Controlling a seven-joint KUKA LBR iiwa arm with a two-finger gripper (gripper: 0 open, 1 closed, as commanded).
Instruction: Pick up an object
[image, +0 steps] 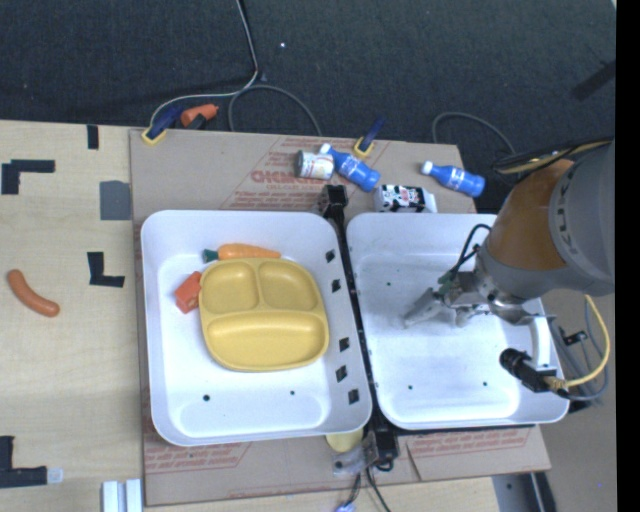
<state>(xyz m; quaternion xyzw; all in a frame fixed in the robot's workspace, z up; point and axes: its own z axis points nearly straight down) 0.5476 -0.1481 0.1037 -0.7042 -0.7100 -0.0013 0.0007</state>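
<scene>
Nearest us, the gripper (425, 310) hung low inside the right bin (440, 400), its fingers (415, 317) slightly apart with nothing between them. Left of that bin, the left bin (165, 300) held a yellow divided plate (263, 312), with a toy carrot (247, 252) touching the plate's far edge.

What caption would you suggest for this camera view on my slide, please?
Gripper low in the right bin; yellow divided plate in the left bin.
</scene>
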